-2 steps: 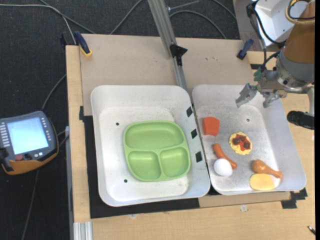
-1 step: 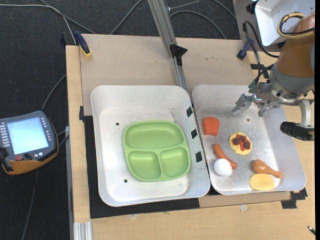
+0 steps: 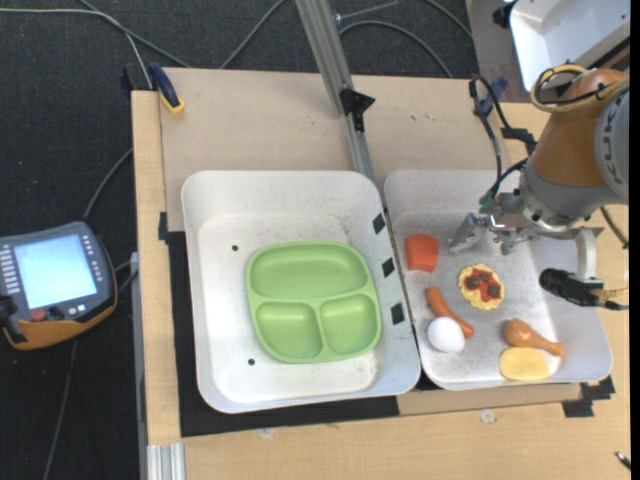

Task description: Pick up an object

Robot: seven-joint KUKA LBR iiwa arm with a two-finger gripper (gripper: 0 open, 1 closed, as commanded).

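A light wooden bench (image 3: 260, 118) sits on a dark floor with thin cables lying across it. On the bench are two shallow white bins, side by side and touching.

The left bin (image 3: 215, 208) holds a green plate (image 3: 315, 301) with three parts: one big part at the top and two small ones below.

The right bin (image 3: 430, 193) holds toy food. An orange block (image 3: 422, 252) sits near the left wall. A little round pizza (image 3: 481, 286) with red bits on top lies to its right, near the middle. Below the block is a small carrot (image 3: 446, 309), and its lower end touches a white egg (image 3: 446, 335). At the bottom right a brown chicken leg (image 3: 532, 338) lies just above a yellow piece (image 3: 525, 366) that is flat and round.

The grey arm (image 3: 575, 153) with its orange band reaches in from the right. Its gripper (image 3: 490, 231) hangs over the top part of the right bin, just above the pizza and to the right of the orange block. The metal fingers (image 3: 465, 234) look spread apart, and nothing is between them.

A screen box (image 3: 55, 280) with an orange bottom lies on the floor to the left of the bench.
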